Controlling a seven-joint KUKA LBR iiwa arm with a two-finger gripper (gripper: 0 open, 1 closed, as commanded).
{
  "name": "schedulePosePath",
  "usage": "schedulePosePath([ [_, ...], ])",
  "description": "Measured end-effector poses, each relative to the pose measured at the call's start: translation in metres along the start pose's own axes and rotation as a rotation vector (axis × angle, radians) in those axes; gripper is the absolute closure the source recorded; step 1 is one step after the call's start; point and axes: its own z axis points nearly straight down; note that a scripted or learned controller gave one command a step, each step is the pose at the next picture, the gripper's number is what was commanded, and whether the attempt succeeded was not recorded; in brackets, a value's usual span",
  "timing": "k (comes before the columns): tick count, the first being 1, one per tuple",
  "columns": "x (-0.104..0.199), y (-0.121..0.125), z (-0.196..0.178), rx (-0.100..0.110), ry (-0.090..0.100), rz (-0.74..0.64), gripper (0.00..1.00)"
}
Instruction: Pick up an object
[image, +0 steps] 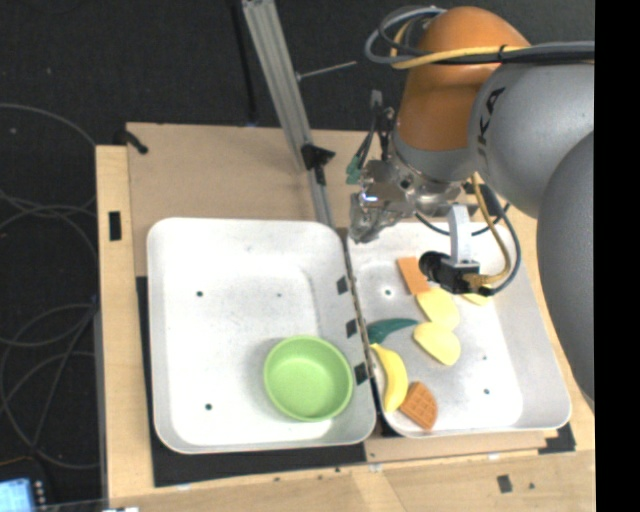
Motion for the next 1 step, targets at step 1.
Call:
schedulePosePath([
  [1, 0.0432, 0.0208, 0.0174, 0.000, 0.000, 0.000, 1.00],
])
